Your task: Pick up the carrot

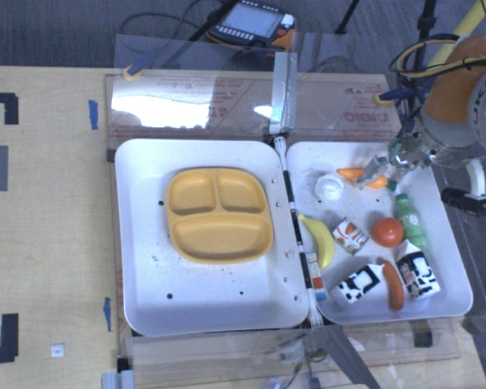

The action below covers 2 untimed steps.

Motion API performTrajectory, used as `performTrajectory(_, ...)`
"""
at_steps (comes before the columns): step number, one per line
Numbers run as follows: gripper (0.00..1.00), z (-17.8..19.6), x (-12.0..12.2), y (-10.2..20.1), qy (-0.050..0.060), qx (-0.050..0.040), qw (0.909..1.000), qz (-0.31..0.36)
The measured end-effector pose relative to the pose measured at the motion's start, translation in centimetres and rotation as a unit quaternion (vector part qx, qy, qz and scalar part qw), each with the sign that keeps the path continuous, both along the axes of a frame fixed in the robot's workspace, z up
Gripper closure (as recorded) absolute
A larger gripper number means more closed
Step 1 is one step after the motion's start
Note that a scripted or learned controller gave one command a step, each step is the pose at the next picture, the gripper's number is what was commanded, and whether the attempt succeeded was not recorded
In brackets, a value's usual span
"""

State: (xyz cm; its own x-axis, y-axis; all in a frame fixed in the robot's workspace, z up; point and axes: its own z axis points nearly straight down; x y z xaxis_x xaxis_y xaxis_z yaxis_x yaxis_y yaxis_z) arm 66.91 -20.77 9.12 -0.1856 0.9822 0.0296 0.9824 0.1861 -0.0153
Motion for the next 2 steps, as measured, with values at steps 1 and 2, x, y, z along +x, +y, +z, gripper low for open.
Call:
performTrajectory(1,1.0,0.5,-0.2,0.0,0.003,-0.0031,1.0,0.003)
performTrajectory(2,1.0,14.3,-0.7,8.2,-0.014,-0.0132,0.9974,0.069)
